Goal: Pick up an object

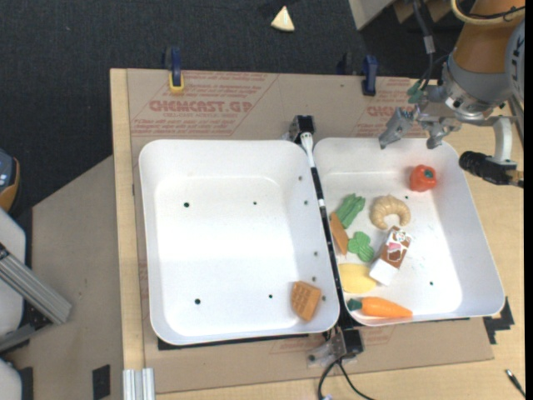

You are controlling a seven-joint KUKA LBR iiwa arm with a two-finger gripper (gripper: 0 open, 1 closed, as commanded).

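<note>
While the gripper [411,134] is hovering spread and empty over the right bin's [475,248] far rim, nothing is being lifted yet; the toy tomato [422,177] is lying nearest, ungrasped.

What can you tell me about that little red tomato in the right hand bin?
The tomato is a small, round, glossy red-orange toy, plastic by the look of it, with a green stem cap on top. It sits alone on the white floor of the right bin, near the far right corner, touching nothing else. The croissant lies nearest, apart from it. The gripper hangs above the bin's far rim, open and holding nothing.
</note>
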